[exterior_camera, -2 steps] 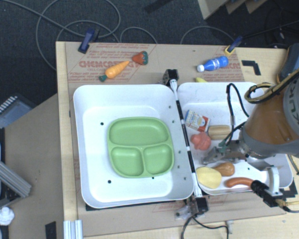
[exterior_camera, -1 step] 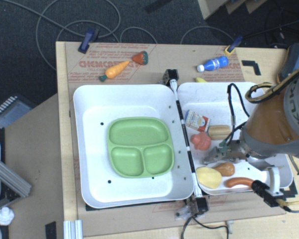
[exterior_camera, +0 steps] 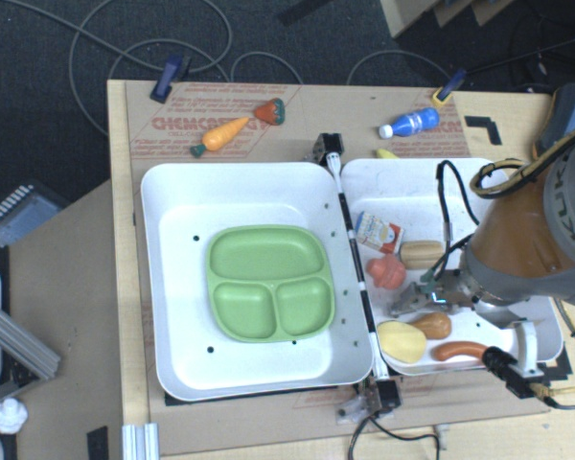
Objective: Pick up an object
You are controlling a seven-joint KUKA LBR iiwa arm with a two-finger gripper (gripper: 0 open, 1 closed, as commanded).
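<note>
The worktop [exterior_camera: 125,257] is a big brown board, and two white bins sit on it side by side. The left bin [exterior_camera: 172,257] holds a green plate [exterior_camera: 268,281] with three little sections. The right bin [exterior_camera: 402,185] holds the toys, and the grey and orange arm [exterior_camera: 517,238] reaches into it from the right.

The gripper [exterior_camera: 417,297] hangs low over the middle of the right bin, pointing left. Its fingers [exterior_camera: 402,303] look a little apart, with nothing between them, so they are released.

The toys lie all round the tip. A pink round toy [exterior_camera: 387,272] sits just to the far left of the fingers, very close. A tan bread roll [exterior_camera: 422,253] lies just past it on the far side, with its long side going left to right. A small white carton [exterior_camera: 378,230] is farther off still. On the near side, a yellow lumpy toy [exterior_camera: 402,341] lies just below the fingers, and a brown potato shape [exterior_camera: 433,326] touches it on the right. A red sausage [exterior_camera: 460,352] lies at the near edge, long side left to right.

I think the pink toy is the closest to grab. The fingers would need a short move to the far left, then down.

Outside the bins, a toy carrot [exterior_camera: 232,130] and a blue bottle [exterior_camera: 410,123] lie at the far end of the worktop.
</note>
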